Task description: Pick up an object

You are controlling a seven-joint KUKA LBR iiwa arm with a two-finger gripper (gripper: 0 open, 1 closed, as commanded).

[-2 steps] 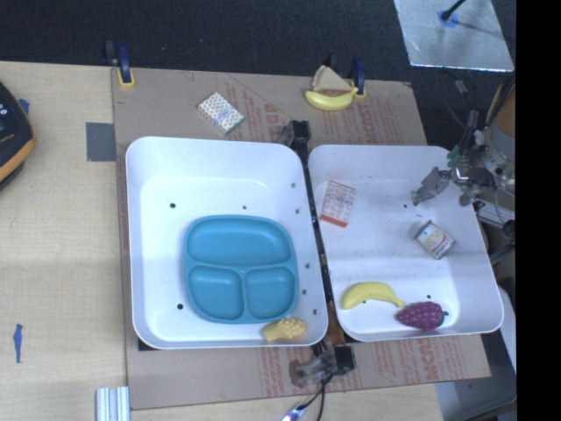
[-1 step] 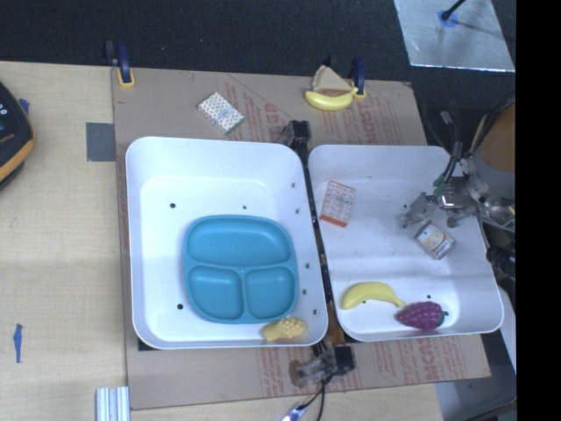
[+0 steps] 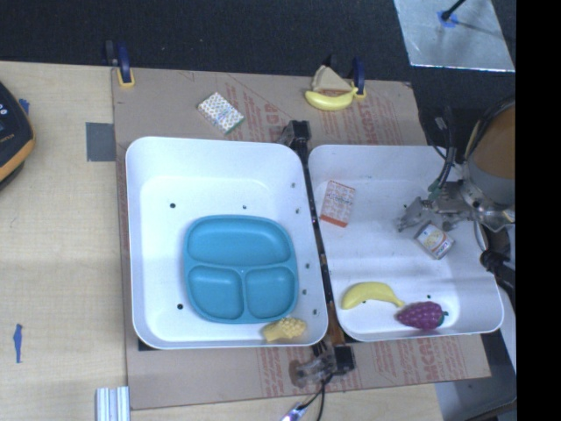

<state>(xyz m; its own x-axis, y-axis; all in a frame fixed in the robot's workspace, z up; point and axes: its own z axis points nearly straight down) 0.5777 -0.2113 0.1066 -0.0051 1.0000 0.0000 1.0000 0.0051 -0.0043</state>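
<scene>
Gripper (image 3: 427,220) low in right bin (image 3: 386,160), fingers spread wide, directly over small grey-white packet (image 3: 436,242); nothing gripped. Pick not done: close and lift remain. Banana (image 3: 369,295) and purple grapes (image 3: 420,315) lie near edge, untouched.

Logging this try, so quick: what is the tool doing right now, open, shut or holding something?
Tool: low in the right bin, just above a small grey box; open or shut cannot be told, and no grasp is visible.
</scene>
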